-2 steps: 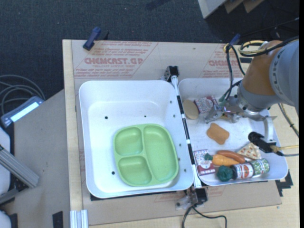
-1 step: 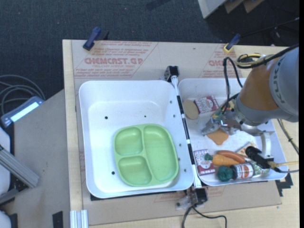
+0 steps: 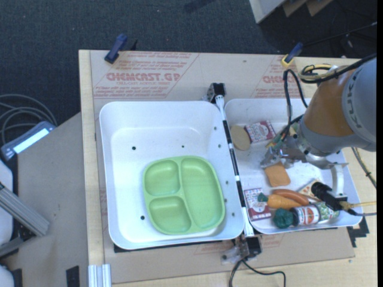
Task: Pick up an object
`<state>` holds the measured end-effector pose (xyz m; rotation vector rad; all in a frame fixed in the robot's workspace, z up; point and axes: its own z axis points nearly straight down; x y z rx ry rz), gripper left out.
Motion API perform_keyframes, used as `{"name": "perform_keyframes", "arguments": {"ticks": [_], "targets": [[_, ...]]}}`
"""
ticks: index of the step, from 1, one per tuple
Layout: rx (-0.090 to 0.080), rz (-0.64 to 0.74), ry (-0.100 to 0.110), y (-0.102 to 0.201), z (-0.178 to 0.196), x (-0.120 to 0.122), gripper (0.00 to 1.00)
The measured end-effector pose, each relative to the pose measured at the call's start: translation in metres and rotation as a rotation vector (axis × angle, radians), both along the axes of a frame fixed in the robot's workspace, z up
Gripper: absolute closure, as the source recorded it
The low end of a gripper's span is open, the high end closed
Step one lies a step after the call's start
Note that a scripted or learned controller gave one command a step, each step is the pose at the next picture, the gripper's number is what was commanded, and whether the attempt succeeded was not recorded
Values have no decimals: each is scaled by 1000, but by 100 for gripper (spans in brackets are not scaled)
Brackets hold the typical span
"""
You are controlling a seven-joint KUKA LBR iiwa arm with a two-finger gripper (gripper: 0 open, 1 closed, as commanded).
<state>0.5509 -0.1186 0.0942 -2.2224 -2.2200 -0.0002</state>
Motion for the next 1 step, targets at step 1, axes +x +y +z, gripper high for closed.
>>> {"name": "perform_keyframes", "arguments": {"ticks": [1], "targets": [[1,2,-1,75,91,-28,100]]}}
